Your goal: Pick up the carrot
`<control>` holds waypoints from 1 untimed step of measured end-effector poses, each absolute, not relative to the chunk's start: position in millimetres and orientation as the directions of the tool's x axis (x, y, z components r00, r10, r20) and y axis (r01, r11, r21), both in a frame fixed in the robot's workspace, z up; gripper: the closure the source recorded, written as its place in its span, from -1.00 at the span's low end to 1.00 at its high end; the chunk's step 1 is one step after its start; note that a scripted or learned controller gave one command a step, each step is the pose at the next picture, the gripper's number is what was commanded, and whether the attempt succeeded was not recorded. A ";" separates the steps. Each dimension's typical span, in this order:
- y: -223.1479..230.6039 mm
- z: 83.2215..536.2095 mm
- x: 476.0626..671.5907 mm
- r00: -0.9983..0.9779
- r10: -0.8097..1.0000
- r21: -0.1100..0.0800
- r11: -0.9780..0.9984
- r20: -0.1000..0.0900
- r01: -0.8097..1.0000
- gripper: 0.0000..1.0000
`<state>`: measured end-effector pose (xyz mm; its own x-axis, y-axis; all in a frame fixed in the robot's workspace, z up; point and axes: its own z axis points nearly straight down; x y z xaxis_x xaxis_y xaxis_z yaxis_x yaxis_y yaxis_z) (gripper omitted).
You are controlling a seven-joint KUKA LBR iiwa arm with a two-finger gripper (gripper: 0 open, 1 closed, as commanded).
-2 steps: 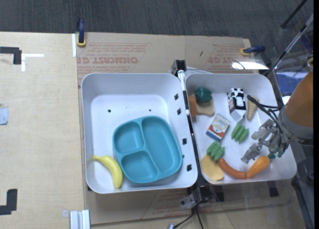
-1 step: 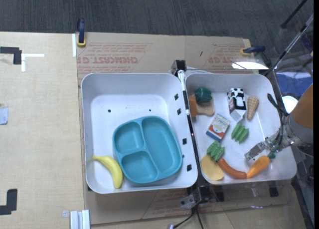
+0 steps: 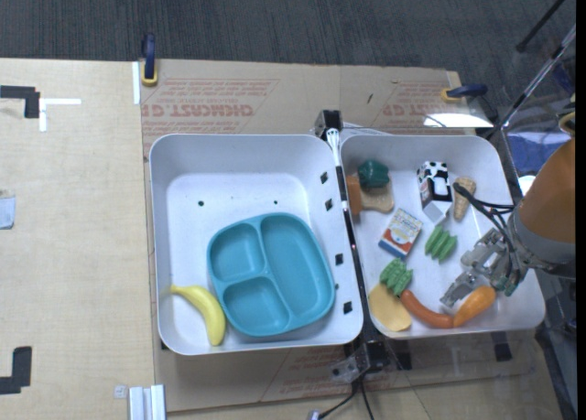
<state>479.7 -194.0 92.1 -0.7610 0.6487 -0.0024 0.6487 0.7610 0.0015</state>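
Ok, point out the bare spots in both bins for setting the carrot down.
Left bin: bare floor above the teal plate, and the plate's compartments. The banana takes the lower left corner. Right bin: crowded; the tool sits at the carrot, with bare floor right of the green pods.

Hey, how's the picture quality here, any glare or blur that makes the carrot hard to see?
In the camera view, lighting is even and soft, with faint shadows along the right bin walls. A bright glare patch sits on the cardboard behind that bin. The carrot reads clearly in orange, slightly soft at its edges. The gripper beside it is somewhat blurred, its metal parts hard to separate.
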 end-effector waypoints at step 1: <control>-194.6 101.7 482.2 -0.758 0.652 0.005 0.758 -0.008 0.652 1.00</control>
